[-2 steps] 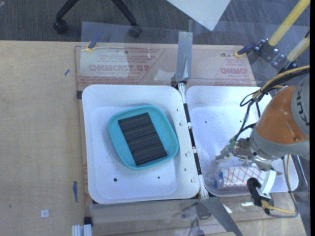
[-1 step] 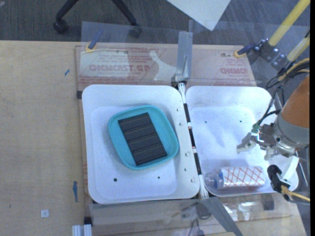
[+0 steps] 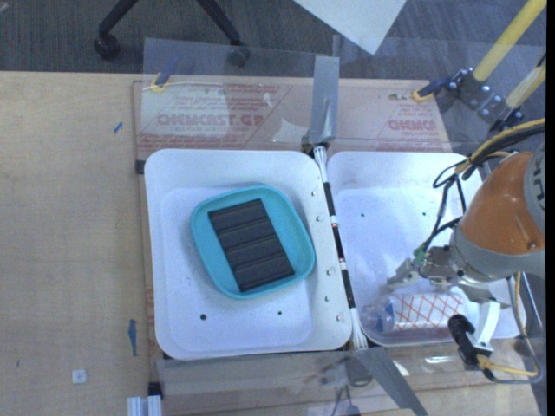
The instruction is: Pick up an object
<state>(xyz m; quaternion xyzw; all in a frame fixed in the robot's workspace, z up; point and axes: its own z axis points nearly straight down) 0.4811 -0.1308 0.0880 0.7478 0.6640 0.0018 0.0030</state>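
A clear plastic bottle (image 3: 422, 313) with a red criss-cross label lies on its side along the front wall of the right bin (image 3: 381, 189). My gripper (image 3: 414, 270) hangs low over this bin, just behind and above the bottle's middle, under the orange-banded wrist (image 3: 507, 208). Whether it touches the bottle cannot be made out. In the left bin (image 3: 173, 189) a teal square plate (image 3: 204, 232) carries a dark ribbed block (image 3: 251, 244).
The raised divider (image 3: 334, 241) between the two bins runs just left of the gripper. Cables and a black fitting (image 3: 464, 336) hang off the wrist over the right bin's front right corner. Wooden bench top (image 3: 69, 232) lies to the left.
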